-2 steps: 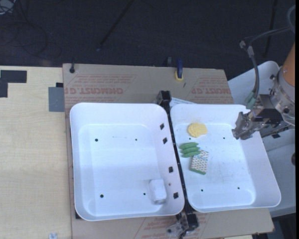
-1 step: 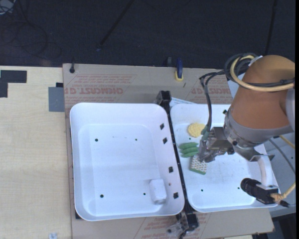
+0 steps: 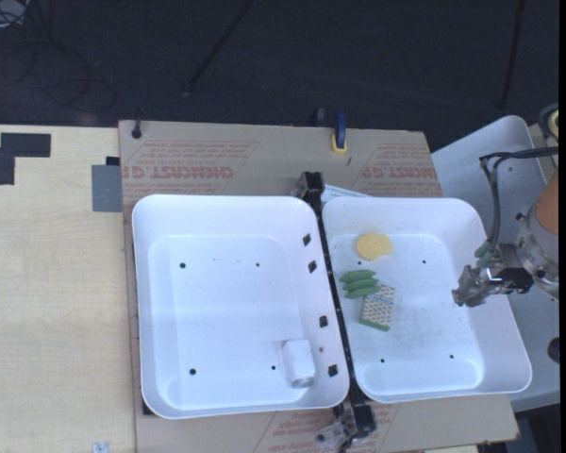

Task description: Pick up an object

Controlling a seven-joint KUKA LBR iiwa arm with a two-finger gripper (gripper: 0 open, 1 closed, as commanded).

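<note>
Two white bins side by side: left bin [image 3: 170, 253] with a whitish block [image 3: 298, 360] near its front right corner. Right bin [image 3: 453, 347] with a yellow disc [image 3: 374, 246], green pods [image 3: 358, 282] and a patterned sponge [image 3: 378, 307] clustered left, likely picking targets. Gripper [image 3: 470, 289] over right bin's right side, apart from them; open or clenched, impossible to tell.

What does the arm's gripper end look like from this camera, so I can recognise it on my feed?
The gripper is a small, dark grey metal assembly with lighter silvery parts and a black block behind it. A patch of the orange band shows at the frame's edge. Thin black cables loop above the wrist.
</note>
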